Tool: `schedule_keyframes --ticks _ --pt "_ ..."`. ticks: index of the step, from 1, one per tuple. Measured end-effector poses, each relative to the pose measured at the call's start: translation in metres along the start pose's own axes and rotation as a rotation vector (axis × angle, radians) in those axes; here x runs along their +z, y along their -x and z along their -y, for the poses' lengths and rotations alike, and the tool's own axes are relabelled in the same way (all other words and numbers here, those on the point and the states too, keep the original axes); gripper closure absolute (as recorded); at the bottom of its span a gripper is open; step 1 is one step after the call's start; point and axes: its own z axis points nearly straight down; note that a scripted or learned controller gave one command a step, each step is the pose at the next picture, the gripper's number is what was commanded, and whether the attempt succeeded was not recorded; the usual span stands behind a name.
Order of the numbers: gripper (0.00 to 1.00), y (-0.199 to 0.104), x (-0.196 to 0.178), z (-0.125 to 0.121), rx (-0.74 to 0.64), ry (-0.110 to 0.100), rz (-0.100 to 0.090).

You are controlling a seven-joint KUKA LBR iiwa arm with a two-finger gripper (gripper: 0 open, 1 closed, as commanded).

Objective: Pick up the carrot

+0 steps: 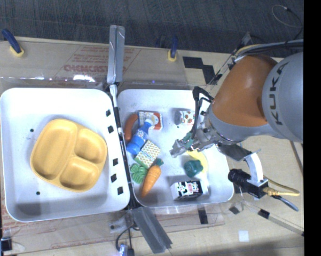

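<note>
The carrot (151,178) lies in the right bin (220,195) near its front left corner. It is orange, with a green leafy top (139,172) pointing left. My gripper (182,144) hangs over the middle of that bin, up and to the right of the carrot and apart from it. It sits just above a yellow item (196,157). Nothing shows held in it, and the arm's grey and orange body covers the bin's right side.
Around the carrot lie a checkered box (148,153), a blue bottle (136,138), a brown sausage (130,126), a red-and-white box (150,120), a small can (182,116), a green pepper (193,168) and a black-and-white carton (189,189). The left bin (16,111) holds a yellow divided plate (69,153).
</note>
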Motion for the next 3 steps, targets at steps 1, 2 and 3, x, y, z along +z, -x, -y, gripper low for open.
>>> schedule_keyframes --ticks 1,2,3 --pt "0.00 0.000 0.000 0.000 0.001 0.000 0.000" --pt "0.00 0.010 0.152 0.005 -0.103 -0.003 -0.002" --pt "1.00 0.010 0.142 0.003 -0.107 -0.001 -0.002"
